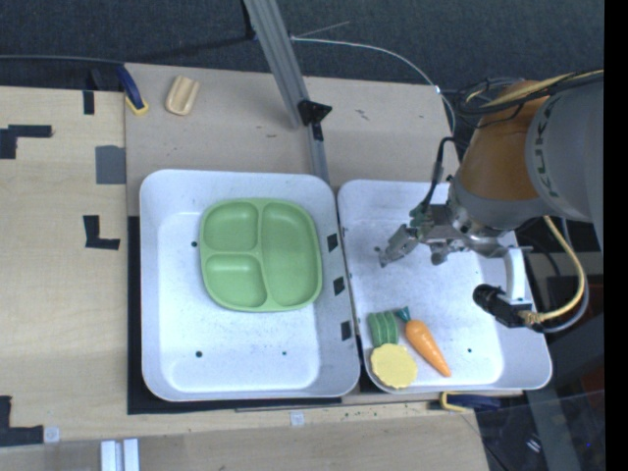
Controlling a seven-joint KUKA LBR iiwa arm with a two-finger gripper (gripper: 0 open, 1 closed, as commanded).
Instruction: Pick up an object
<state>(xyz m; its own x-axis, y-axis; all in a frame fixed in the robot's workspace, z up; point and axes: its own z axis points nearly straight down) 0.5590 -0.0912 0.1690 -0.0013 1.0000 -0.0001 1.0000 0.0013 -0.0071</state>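
The gripper (397, 248) hangs over bare floor in the right bin (510, 361), finger state impossible to tell, apparently mid-approach, and next must descend toward the carrot (428, 346) lying below and slightly right of it.

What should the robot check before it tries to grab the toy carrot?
1. Carrot lies in the right bin, in plain sight: ok.
2. Gripper above the carrot: not ok; it hangs over bare bin floor, up and to the left in the camera view.
3. Room around the carrot: not ok; the yellow round toy and green toy sit close beside it.
4. Nothing carried already: ok, nothing shows at the tip.
5. Green divided plate out of the way in the left bin: ok.
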